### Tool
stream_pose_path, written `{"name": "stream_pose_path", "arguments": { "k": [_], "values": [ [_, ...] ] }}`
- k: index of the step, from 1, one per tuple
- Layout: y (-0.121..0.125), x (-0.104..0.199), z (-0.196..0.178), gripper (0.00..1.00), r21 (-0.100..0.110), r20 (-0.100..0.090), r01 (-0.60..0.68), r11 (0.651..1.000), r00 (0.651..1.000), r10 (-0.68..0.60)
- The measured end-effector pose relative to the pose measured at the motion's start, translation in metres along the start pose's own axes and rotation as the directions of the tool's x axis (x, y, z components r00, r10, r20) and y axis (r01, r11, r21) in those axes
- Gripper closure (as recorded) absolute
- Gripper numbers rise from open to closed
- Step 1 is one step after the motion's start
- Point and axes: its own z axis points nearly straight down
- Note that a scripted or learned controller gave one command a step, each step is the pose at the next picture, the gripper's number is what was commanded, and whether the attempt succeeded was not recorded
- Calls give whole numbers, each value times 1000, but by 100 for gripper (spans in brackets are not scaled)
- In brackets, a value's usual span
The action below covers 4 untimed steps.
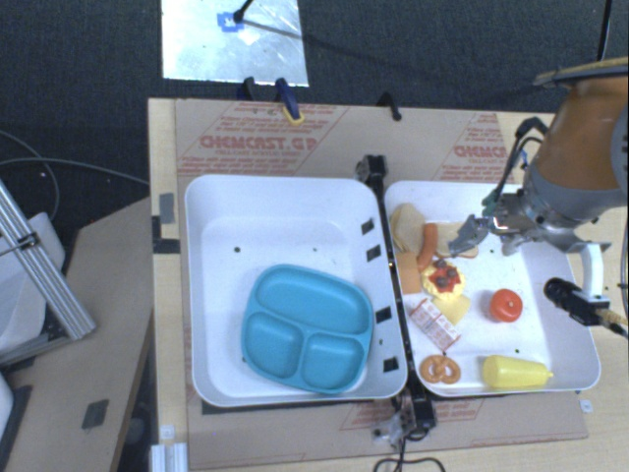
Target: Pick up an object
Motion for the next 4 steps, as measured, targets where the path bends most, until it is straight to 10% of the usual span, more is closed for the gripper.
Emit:
{"name": "stream_pose_path", "arguments": {
  "k": [1, 2, 3, 4],
  "values": [
    [-5, 8, 130, 0, 0, 1, -2, 1000, 1000, 2],
    [-13, 0, 74, 0, -4, 1, -4, 1000, 1000, 4],
    [-56, -1, 128, 0, 4, -1, -4, 1000, 1000, 4],
    [-71, 11, 97, 0, 0, -1, -2, 1000, 1000, 2]
  ]
}}
